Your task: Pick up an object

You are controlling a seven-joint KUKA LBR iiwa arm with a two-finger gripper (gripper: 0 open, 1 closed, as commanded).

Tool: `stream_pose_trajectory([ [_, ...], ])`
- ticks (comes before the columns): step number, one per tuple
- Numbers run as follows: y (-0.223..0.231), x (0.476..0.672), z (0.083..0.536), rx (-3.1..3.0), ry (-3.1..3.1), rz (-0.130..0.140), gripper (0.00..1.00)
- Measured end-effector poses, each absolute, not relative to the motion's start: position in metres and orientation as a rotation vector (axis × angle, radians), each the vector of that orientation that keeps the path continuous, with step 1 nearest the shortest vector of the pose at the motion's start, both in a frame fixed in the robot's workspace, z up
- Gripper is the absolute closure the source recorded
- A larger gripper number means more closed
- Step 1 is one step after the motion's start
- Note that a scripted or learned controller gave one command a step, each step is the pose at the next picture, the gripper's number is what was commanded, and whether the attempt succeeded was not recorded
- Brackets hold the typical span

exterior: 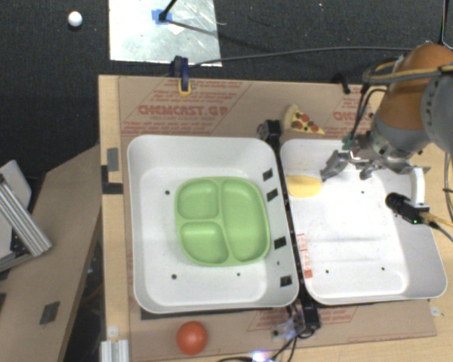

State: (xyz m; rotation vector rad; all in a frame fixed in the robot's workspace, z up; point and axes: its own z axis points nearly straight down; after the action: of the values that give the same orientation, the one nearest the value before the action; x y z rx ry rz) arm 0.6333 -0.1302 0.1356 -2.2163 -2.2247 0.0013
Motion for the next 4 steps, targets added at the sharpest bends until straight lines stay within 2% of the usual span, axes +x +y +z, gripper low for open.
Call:
stream_pose_trajectory([
  [1,-0.130,0.633,0.084,-2.218,-2.224,0.001,0.00],
  [2,-0.130,0.635,0.098,-2.220,-2.229,-0.005,1.00],
  [4,-0.144,0.645,0.216,-2.221,-2.231,-0.006,1.00],
])
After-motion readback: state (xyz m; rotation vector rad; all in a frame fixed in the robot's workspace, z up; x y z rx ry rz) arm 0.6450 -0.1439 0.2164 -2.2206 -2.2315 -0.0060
